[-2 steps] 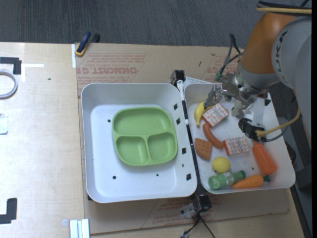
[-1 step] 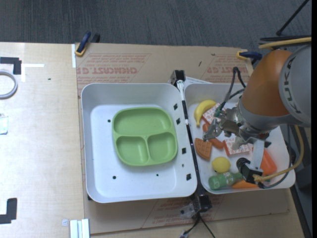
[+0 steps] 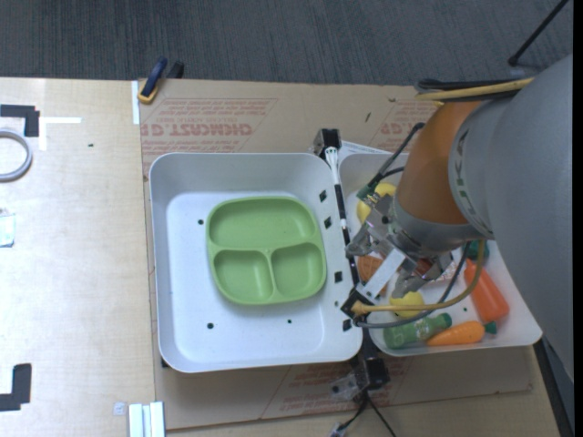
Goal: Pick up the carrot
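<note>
In the right bin (image 3: 519, 333), near the front wall: carrot (image 3: 456, 334) lying flat, apparently still on the bin floor, just beside a green bottle-like item (image 3: 415, 330). Not lifted. Pickup judged not yet done; grasp and raise both remain.

Above the same bin: pincer (image 3: 393, 276) down among the clutter, wrist with orange band (image 3: 435, 176) directly over it. State of the pincer: cannot tell, hidden by cables and white brackets. Nothing clearly between it. Pincer set toward the bin's left side, carrot apart from it toward the front right.

Carrot appearance: orange, short, tapered, smooth, slightly glossy; likely a plastic toy. Long axis roughly along the front wall. A second orange-red item (image 3: 487, 294) close by, further back; identity uncertain, possible confusion risk.

Left bin (image 3: 173, 335): green divided plate (image 3: 267, 248), not involved.
</note>
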